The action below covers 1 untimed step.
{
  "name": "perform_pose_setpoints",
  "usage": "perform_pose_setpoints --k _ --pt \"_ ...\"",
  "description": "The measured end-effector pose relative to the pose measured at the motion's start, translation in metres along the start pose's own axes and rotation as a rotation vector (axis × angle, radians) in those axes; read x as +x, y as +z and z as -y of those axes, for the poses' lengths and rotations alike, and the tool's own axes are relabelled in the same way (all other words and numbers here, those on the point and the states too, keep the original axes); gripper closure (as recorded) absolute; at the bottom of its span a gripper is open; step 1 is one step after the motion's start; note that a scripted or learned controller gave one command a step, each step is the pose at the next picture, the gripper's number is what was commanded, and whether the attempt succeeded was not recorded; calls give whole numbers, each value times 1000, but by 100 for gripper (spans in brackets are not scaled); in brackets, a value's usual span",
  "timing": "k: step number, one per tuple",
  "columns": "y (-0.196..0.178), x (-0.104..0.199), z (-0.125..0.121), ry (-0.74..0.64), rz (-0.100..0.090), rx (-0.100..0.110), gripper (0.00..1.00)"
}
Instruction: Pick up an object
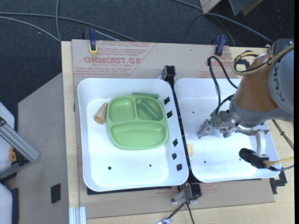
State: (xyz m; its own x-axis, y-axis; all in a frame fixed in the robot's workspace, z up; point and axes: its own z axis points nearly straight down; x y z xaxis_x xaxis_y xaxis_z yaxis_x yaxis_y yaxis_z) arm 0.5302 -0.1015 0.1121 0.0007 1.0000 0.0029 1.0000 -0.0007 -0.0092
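— So, what do we see in the left bin (pixel 88 139)?

— We see a green divided plate (pixel 137 123) lying flat near the middle. A dark green object (pixel 150 107) lies in its upper right compartment. A small tan cone (pixel 100 113) lies on the bin floor, touching the left edge of the plate.

— And where do we find the gripper (pixel 204 129)?

— We find it low over the right bin (pixel 210 167), in the left half, with the grey and orange arm (pixel 256 94) behind it. We cannot tell how it is set, and we see nothing in it.

— Do we see something else there?

— A small yellowish piece (pixel 189 149) lies at the left wall of the right bin, near the divider, apart from the gripper
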Motion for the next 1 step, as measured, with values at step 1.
perform_pose_setpoints --k 1 --pt "-15 0 -2 1 1 -9 100"
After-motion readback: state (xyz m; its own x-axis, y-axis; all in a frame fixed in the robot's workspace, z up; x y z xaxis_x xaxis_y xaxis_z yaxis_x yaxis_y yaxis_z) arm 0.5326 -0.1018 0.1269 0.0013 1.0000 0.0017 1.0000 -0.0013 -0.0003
